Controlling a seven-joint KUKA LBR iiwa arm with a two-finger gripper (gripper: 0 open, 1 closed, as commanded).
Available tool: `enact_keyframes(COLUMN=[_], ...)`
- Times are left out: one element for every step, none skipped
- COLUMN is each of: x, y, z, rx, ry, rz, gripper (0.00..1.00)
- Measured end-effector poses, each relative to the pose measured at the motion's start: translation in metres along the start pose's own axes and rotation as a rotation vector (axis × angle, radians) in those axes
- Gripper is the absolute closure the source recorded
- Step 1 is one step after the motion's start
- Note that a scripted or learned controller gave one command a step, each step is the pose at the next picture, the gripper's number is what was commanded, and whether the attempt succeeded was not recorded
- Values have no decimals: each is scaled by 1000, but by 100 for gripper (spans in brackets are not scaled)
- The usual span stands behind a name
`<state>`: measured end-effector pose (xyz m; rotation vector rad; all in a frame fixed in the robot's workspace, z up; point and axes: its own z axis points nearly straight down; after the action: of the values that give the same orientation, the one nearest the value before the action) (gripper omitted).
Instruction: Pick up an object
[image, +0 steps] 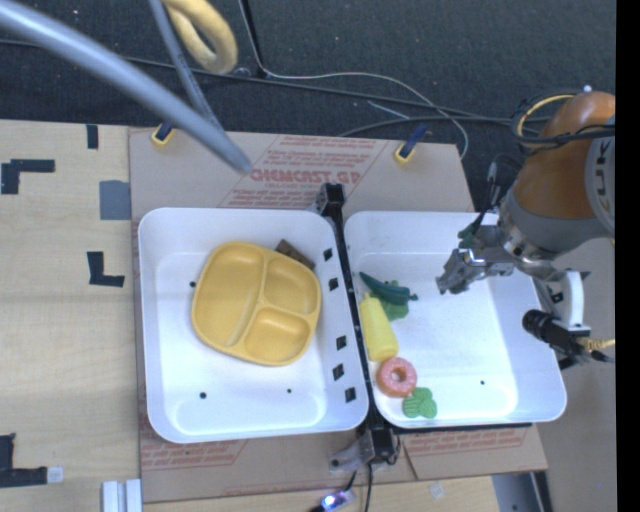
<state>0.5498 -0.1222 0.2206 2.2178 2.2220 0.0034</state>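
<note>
Nearest me, a green toy (421, 404) and pink donut (397, 376) lie along the right bin's (500, 395) left wall, below a yellow cylinder (376, 326). I judge this the approach step: my gripper (453, 277) hovers over bare floor, nothing between its fingers, spread or not I cannot tell. Next, shift left and descend. Cardboard behind reads "CHEMCAST".

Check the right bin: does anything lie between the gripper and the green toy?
In the camera view, bare white bin floor separates the gripper from the green toy; the yellow piece lies below that stretch.
</note>
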Motion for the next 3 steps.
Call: enact_keyframes(x=[43, 93, 150], y=[12, 31, 47], z=[-5, 5, 13], rx=[4, 5, 5], ry=[1, 0, 1], rz=[-4, -4, -5], gripper=[100, 100, 100])
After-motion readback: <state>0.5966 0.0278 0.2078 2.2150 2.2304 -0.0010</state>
